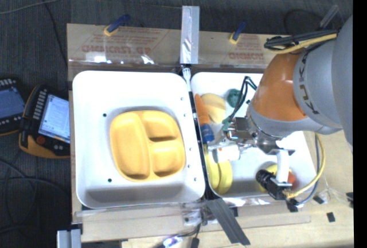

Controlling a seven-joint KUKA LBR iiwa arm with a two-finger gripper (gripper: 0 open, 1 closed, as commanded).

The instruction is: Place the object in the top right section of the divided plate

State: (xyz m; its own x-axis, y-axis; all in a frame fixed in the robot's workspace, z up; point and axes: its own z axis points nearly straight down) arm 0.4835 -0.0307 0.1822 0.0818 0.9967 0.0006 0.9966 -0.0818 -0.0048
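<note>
The yellow divided plate [148, 144] lies in the left white bin [94, 103], with one long section on its left and two smaller ones on its right. My gripper [227, 148] hangs low over the left part of the right bin [301, 146], above a yellow banana-like object [220, 177]. Along that bin's left wall lie an orange and blue object [203, 120], a pale yellow rounded object [213, 104] and a small teal object [233, 96]. Nothing shows in the plate's sections.
The grey and orange arm [298, 92] covers much of the right bin. A small red-orange object [290, 177] peeks out near that bin's front right. A handheld controller [43, 123] lies on the floor left of the bench.
</note>
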